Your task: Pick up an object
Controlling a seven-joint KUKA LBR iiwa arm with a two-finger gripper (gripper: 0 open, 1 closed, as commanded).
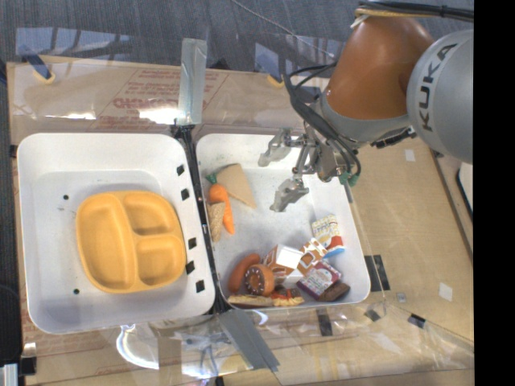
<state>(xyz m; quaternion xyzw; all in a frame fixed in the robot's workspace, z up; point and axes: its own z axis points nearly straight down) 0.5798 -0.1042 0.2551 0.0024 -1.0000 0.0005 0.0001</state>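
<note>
camera view looks down on a metal two-finger hand (283,174) spread wide and holding nothing, over the shallow white plastic right bin (354,240). at its 8 o'clock lie a smooth tan wedge (233,183) and an orange toy carrot (222,205), just beside each other. small glossy packets (315,265) crowd the bin's 5 o'clock corner. a moulded yellow three-compartment tray (129,240) rests in the left bin (32,215).

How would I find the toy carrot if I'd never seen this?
Look in the right white bin, the one crowded with toy food. Along its left wall, below the tan wedge, lies the carrot. It is the only long, bright orange piece with a green tip.
</note>
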